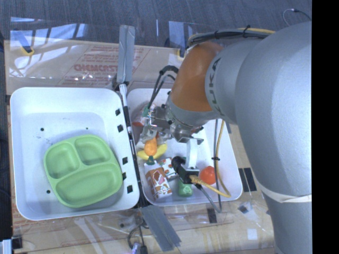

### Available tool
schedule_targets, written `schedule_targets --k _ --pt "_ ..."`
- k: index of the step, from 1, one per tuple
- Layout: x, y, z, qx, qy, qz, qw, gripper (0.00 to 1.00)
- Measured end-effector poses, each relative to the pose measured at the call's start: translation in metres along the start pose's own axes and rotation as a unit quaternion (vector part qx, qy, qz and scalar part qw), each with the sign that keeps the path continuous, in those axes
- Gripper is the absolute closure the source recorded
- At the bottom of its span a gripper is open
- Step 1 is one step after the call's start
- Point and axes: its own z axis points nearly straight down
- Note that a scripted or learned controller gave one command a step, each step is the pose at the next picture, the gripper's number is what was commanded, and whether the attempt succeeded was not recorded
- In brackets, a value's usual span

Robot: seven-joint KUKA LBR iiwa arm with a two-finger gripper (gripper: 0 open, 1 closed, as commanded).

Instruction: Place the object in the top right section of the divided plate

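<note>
Two shallow white plastic bins sit side by side on the bench. The left bin holds a light green divided plate with three sections, lying toward the bin's near side; its sections hold nothing. The right bin holds a small heap of toys: an orange carrot-shaped toy with a green tip lying on a yellow banana-shaped piece, a small carton with a red and white printed label at the near edge, a green rounded piece just right of the carton, and an orange-red ball further right. A thin yellow cable trails across the near right corner.

The grey arm with its orange band reaches in from the right and covers the far part of the right bin. The gripper hangs just above the carrot-shaped toy; its state cannot be told, and nothing is seen held. A printed clear plastic sheet lies beyond the bins.
</note>
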Motion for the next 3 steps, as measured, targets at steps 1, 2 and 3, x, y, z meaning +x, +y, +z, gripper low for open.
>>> schedule_targets --k 1,2,3 --pt "-0.016 -0.016 0.000 0.001 0.000 -0.016 0.9999 1.00" --pt "0.070 -0.023 -0.037 -0.001 0.000 -0.004 1.0000 1.00" --pt "0.070 -0.023 -0.037 -0.001 0.000 -0.004 1.0000 0.00"
